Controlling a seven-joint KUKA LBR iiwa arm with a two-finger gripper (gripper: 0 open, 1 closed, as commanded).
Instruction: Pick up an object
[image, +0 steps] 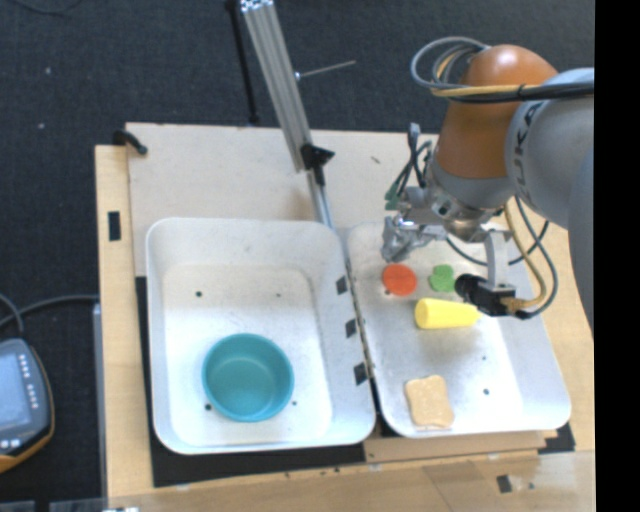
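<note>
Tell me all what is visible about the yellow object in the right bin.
The yellow object is a short, smooth cylinder, looking like plastic or foam, with one rounded end and a paler tip toward the view's right. It lies on its side on the floor of the right bin, roughly across the bin. It sits just below the red round piece and the small green piece; whether it touches them is unclear. The gripper hangs above and to its left, not holding it.
</note>
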